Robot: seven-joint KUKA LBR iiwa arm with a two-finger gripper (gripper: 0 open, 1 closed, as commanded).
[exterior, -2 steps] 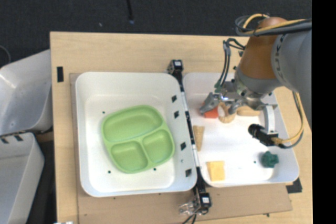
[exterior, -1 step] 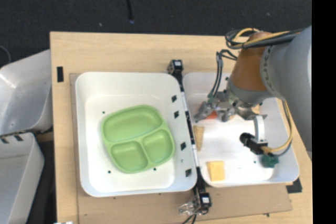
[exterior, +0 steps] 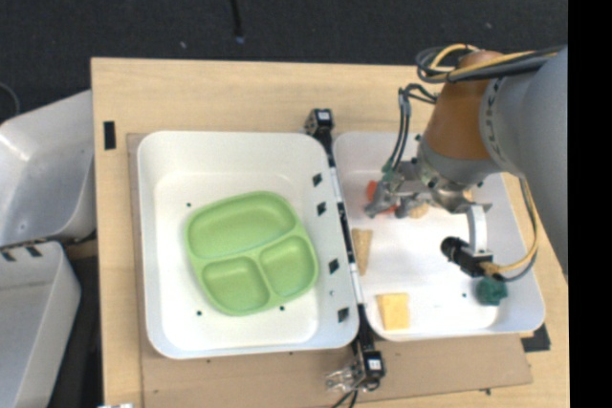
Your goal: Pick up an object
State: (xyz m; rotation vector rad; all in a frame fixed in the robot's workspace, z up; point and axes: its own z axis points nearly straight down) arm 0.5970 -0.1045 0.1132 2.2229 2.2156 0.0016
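Yellow block, right bin front; tan wedge nearby; gripper above, grip state indiscernible; green plate left bin.

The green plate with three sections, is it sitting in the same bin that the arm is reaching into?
No, the green plate lies in the left bin, while the arm reaches into the right bin.

The grey arm is reaching in from the right — its orange band is sitting just above the wrist. The gripper is pointing down and left — the fingers are too blurry to read.
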